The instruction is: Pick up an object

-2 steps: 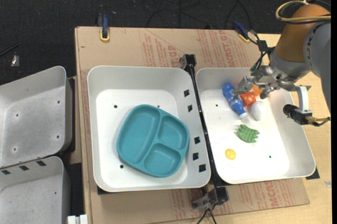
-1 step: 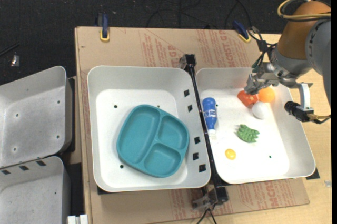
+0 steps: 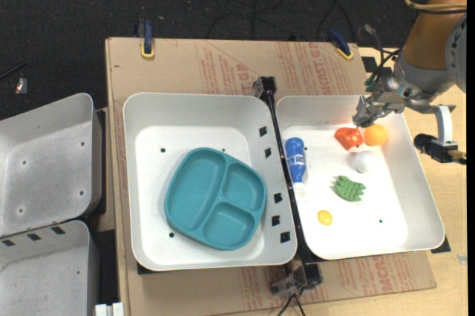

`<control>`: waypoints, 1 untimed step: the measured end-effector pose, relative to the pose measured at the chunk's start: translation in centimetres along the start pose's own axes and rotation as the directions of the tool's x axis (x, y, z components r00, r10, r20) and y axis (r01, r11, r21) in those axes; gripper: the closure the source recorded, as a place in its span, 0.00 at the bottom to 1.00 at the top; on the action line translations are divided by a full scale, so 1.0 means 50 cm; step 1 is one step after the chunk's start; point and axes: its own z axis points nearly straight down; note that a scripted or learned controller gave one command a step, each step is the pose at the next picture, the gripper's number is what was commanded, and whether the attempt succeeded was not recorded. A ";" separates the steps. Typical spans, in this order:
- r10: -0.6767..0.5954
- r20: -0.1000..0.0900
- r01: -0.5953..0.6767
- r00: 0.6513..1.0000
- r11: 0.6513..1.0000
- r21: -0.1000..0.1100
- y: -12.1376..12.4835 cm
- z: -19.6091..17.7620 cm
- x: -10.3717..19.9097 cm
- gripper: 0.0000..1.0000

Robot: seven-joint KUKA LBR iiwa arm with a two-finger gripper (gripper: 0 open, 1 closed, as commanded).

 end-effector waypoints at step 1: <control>0.000 0.001 0.000 1.000 1.000 -0.003 0.004 -0.108 -0.001 1.00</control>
